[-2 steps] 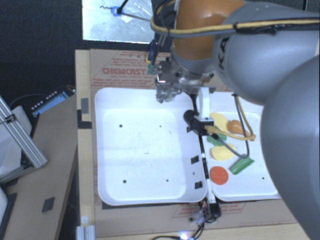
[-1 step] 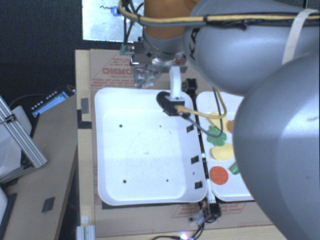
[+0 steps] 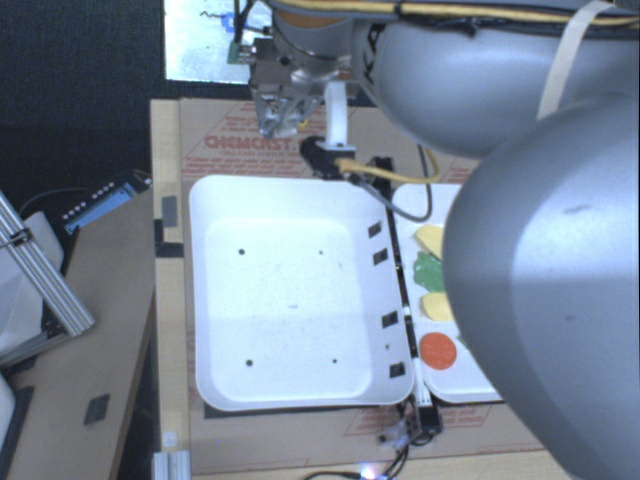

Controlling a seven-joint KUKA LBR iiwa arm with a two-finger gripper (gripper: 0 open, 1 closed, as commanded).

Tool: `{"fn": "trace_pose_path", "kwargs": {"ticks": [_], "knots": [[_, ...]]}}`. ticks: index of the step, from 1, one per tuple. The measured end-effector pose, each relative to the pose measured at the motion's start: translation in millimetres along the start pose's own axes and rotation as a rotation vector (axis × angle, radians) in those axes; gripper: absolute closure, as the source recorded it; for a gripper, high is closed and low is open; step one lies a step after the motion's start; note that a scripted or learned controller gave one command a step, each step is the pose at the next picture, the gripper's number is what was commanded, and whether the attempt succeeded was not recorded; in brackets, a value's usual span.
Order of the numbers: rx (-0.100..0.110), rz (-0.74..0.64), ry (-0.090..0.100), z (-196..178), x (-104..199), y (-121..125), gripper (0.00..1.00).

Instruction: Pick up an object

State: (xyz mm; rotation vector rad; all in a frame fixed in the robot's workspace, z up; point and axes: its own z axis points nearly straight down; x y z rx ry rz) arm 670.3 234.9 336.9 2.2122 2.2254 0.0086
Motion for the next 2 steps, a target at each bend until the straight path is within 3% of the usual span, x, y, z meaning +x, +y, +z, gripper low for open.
{"fn": "trace_pose_path", "kwargs": {"ticks": [1, 2], "knots": [[0.001, 0.0, 0.001, -40.8, -0.2, -1.3, 1.0], [0.001, 0.006, 0.0, -71.2, -26.2, -0.9, 1.0]]}}
